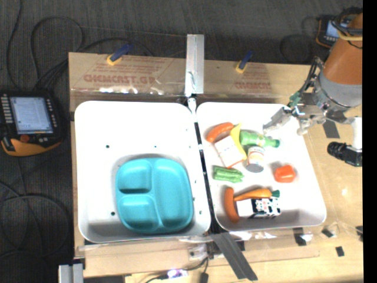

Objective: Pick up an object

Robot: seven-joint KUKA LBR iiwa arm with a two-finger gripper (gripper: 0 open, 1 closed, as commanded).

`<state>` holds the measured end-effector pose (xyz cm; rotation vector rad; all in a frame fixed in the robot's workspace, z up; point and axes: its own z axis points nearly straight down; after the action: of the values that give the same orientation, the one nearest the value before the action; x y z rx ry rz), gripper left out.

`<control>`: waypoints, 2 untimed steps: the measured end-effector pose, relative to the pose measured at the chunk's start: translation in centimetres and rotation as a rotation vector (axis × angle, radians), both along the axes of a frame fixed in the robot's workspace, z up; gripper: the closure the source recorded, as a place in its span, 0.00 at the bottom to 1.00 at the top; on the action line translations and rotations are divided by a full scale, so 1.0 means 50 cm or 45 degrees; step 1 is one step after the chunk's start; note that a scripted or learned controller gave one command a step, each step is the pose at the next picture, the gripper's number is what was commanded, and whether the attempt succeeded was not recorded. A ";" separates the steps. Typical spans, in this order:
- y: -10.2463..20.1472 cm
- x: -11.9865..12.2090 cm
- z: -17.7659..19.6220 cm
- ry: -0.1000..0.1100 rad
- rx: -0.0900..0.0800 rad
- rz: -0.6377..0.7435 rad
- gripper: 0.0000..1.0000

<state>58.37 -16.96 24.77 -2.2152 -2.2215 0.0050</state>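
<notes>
My gripper (pixel 281 119) hangs over the right bin (pixel 315 181), at 1 o'clock; whether its claw is wide or narrow, I cannot tell. Toy food lies loose below: green bottle (pixel 257 139), tomato (pixel 285 172), carrot (pixel 254 193). Teal tray (pixel 154 194) fills left bin (pixel 94 134).

Both white bins (pixel 141 114) look like smooth, faintly glossy plastic. The teal divided tray (pixel 154 195) in the left bin is matt plastic. Behind the bins, the table (pixel 277 78) shows bare brown board.
</notes>
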 end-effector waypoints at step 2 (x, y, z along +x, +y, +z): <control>0.070 0.131 -0.307 -0.023 0.002 -0.050 0.00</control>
<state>64.92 -13.44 9.40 -2.2663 -2.1856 -0.0172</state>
